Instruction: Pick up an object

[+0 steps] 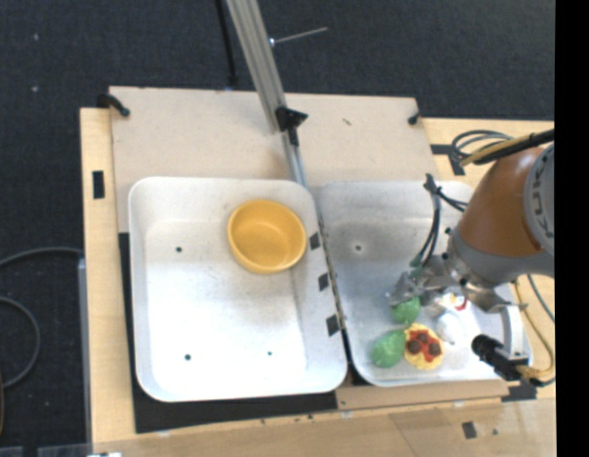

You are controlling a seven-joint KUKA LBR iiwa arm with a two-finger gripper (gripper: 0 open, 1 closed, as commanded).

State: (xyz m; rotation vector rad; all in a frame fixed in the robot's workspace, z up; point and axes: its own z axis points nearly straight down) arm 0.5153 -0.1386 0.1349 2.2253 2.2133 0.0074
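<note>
Step in hand: I am low over the right bin (370, 217), closing in on something to lift; nothing is up off the floor of the bin yet, as far as I can judge.
My gripper (415, 288): it sits down among the toys in the near half of the right bin, just above a small green object (405, 309). Whether it is spread or closed I cannot tell, and I see nothing clearly held in it.
Candidates: the small green object lies right under me; a larger green lump (388, 349) lies nearer the front edge of the bin; a yellow and red toy (424, 347) touches that lump on its right; a white piece (453, 303) lies toward the bin's right wall.
Other bin: a yellow bowl (266, 236) stands alone toward the back of the left bin (180, 350), well apart from me.
Best choice: the small green object, since it is closest and stands a little clear of the other two.
How to do it well: centre over it, come straight down, close around its middle, then lift slowly and check that it rises.
Risk: the toys are crowded together, so a skewed descent could nudge them toward the front wall or pinch two at once.
</note>
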